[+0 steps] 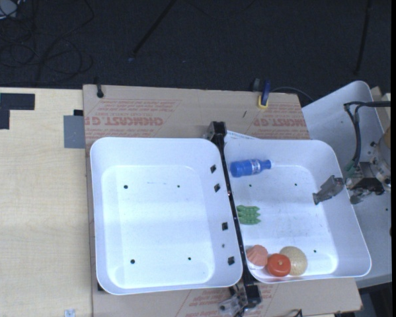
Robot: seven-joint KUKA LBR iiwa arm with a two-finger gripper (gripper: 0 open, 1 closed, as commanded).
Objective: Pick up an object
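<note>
Fingers' spread cannot be told, gripper (331,189) hovering at right bin's (346,256) right edge, blue bottle (250,168) lying near its top left, green piece (248,214) by the divider, three round pieces (277,261) clustered at its lower edge

A dark carpeted floor (184,32) runs along the back, with black cables (26,5) trailing across it. Nearer, a pale wooden bench top (32,203) — a brown cardboard sheet (184,114) laid over it — sits under even, soft light.
</note>
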